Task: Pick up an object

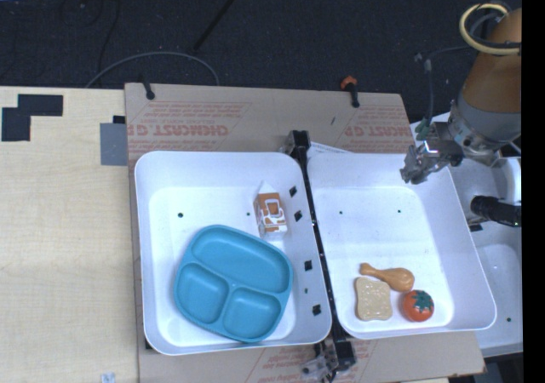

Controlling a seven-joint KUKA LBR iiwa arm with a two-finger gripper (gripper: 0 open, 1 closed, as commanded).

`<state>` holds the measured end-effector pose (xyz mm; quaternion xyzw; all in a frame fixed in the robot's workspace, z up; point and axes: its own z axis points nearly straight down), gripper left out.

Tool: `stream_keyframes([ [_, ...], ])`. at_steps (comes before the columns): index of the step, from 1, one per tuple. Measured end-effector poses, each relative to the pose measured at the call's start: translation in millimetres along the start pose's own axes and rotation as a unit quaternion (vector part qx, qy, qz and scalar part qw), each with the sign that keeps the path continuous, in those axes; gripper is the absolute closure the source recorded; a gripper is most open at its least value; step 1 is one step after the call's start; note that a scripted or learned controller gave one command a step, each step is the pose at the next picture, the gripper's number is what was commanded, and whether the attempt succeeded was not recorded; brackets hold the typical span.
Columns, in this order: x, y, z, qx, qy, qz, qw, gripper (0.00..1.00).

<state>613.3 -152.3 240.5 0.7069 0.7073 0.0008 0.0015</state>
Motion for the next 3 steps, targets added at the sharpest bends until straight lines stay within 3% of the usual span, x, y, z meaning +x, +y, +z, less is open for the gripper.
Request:
stream_keyframes([
  [1,-1.1,0.8,-53.2,0.0,0.0,-0.001,1.0,1.0],
  [3,106.6,-6.8,-36.1,0.004,0.001,-0.002,1.0,1.0],
])
